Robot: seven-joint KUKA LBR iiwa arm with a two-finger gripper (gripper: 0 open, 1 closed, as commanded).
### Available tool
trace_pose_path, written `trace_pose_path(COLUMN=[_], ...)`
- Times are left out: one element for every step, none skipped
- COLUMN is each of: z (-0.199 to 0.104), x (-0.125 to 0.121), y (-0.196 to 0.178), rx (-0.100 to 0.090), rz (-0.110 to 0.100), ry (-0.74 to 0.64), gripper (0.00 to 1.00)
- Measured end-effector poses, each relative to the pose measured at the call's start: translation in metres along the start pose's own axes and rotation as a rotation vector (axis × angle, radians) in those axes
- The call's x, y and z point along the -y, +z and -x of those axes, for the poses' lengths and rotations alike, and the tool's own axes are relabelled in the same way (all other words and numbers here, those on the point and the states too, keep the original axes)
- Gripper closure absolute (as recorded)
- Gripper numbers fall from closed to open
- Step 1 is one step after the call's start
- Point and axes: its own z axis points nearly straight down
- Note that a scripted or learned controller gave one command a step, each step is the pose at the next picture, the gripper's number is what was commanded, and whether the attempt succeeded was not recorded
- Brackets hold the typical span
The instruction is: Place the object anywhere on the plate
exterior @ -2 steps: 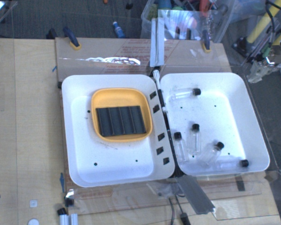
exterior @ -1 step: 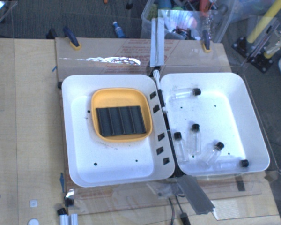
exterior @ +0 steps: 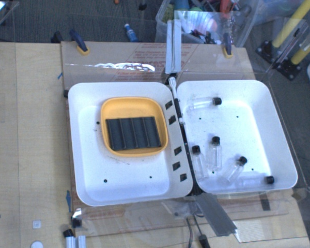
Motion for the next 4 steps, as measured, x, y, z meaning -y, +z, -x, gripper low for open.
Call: trace_pose_path(z=[-0.001,-0.004,-0.009,-0.006], x=[0.001,0.007,0.014,0.009], y=[0.048,-0.001,0.024,-0.001], rx=[-0.007,0.001,-0.007,0.002], rz=[-0.002,0.002,0.002,0.004], ry=[-0.318,-0.648,-1.007,-1.305], gripper=[1.0,1.0,1.0,1.0])
